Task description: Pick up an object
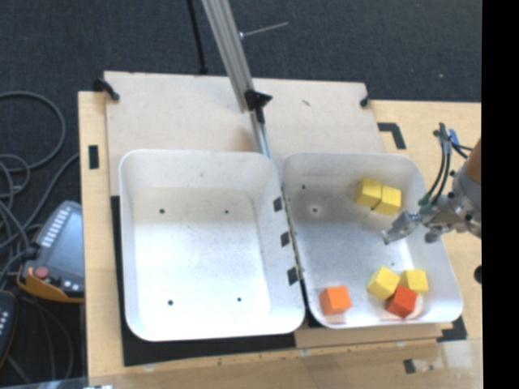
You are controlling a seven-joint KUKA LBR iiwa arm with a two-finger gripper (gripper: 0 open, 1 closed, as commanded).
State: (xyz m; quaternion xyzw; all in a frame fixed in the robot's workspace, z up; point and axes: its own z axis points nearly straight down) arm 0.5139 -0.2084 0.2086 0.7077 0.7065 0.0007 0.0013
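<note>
In the right bin (320, 177), nearest the front wall, an orange cube (335, 300) sits alone; just right of it a red cube (401, 301) touches two yellow cubes (383, 282) and (417, 279); farther back, two more yellow cubes (369, 192) and (389, 200) sit touching; the gripper (422, 224) hangs over the bin's right side, nothing visibly between its fingers, and whether they are spread cannot be told.

— What's the bench (97, 217) like?
— Pale wood, with a lighter board (178, 112) laid across its far part.
— And on it?
— Two shallow white bins touching side by side: the left bin (130, 217) and the right bin (324, 177), over a black mat (203, 348).
</note>
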